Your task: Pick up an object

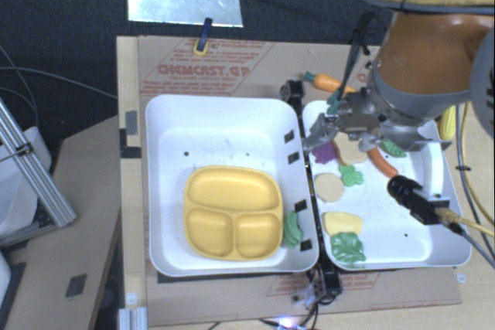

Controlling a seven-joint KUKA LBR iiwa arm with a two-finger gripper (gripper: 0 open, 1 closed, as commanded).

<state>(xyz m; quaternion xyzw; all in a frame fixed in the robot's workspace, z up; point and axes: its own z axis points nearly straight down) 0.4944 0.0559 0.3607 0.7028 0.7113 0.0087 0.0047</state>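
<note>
The right bin [433,243] holds several toy foods. Among them are a purple piece [325,154], a beige disc [329,187], a small green piece [353,177], an orange-red carrot [382,162], a yellow piece [343,222] and a leafy green piece [348,248]. My gripper [326,132] hangs low over the bin's back left part, just above the purple piece. The arm's orange and grey body hides the bin's back right area.
The left bin [166,166] holds a yellow divided tray [232,211] and a green piece [291,229] by its right wall. An orange carrot [328,81] lies behind the right bin. Yellow corn [447,124] shows at the far right. A black cable connector [414,199] crosses the right bin.
</note>
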